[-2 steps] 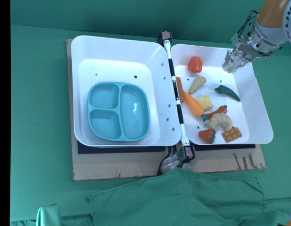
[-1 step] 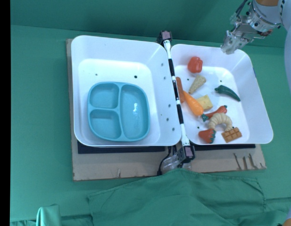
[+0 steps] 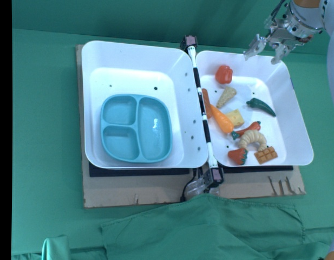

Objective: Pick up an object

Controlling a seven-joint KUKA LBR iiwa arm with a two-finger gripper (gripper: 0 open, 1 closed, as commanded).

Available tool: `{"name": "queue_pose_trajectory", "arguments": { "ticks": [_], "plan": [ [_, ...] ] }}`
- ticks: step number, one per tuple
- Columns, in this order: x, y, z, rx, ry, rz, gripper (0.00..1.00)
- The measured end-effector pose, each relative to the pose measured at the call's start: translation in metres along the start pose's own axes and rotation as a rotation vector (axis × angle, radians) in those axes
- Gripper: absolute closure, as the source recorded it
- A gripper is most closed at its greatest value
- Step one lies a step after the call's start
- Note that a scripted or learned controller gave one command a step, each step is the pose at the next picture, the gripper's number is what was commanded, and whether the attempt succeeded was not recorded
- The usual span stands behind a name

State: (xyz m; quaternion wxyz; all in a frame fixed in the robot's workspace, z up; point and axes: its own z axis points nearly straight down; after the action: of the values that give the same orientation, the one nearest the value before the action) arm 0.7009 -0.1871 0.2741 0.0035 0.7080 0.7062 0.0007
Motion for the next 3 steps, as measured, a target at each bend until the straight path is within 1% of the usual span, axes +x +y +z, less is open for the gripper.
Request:
{"name": "queue_pose_trajectory", "arguments": {
  "ticks": [1, 2, 3],
  "plan": [
    [-0.001, 0.001, -0.015, -0.008, -0.004, 0.002, 1.00],
    [-0.001, 0.001, -0.014, -0.007, -0.005, 0.002, 0.00],
    [0.000, -0.009, 0.004, 0.004, 0.001, 0.001, 0.00]
  ]
}}
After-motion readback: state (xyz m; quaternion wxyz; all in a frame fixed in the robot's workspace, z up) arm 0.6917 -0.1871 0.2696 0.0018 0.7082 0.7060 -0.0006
